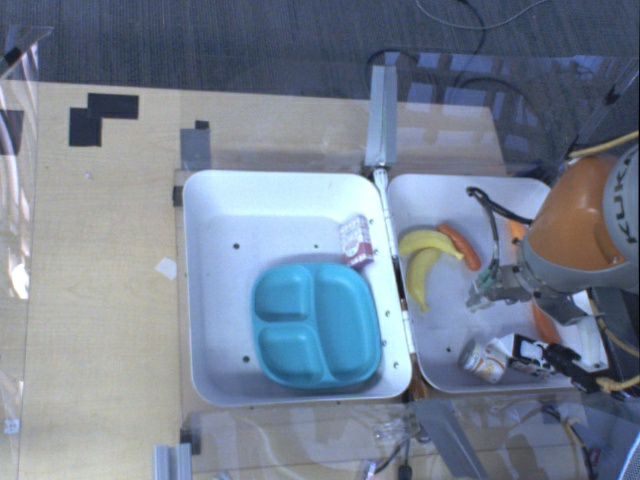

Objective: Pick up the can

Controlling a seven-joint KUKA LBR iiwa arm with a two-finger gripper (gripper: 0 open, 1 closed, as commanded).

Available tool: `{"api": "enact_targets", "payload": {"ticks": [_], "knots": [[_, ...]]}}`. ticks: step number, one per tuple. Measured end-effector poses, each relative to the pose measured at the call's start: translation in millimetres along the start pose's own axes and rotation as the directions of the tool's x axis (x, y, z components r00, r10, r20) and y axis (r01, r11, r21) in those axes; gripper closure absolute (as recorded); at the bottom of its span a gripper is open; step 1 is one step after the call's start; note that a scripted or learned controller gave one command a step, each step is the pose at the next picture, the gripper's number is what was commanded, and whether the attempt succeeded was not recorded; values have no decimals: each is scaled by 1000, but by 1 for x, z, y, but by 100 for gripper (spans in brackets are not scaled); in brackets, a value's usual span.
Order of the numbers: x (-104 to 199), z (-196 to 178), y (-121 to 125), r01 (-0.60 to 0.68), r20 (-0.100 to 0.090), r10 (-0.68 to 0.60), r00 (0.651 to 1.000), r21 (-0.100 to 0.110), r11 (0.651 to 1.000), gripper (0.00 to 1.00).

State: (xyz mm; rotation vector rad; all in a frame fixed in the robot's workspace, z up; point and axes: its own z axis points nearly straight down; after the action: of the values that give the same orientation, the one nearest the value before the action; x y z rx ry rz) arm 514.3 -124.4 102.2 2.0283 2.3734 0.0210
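The two-finger gripper (487, 290) hangs over the right-hand shallow white bin (440, 368), its small metal tips just beside the curved yellow bananas (425, 258); whether those tips are spread or closed, I cannot tell, and nothing shows between them. The task's thing, a short silvery-cream can lying on its side (483, 361), rests below the bananas toward that bin's near wall, apart from the gripper. The risk from here, as I judge it: a straight descent would land nearer the bananas and the small orange-red piece (460, 243) beside them than the can, and a can on its side may roll away from a glancing touch. The grey arm with its orange band (575, 223) leans in from right of the bananas, wrist bent downward
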Motion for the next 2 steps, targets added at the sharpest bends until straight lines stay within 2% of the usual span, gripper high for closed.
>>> {"api": "enact_targets", "payload": {"ticks": [1, 2], "knots": [[28, -151, 11, -400, 3, 400, 917, 17, 916, 100], [96, -185, 90, -291, 0, 291, 957, 19, 956, 100]]}}
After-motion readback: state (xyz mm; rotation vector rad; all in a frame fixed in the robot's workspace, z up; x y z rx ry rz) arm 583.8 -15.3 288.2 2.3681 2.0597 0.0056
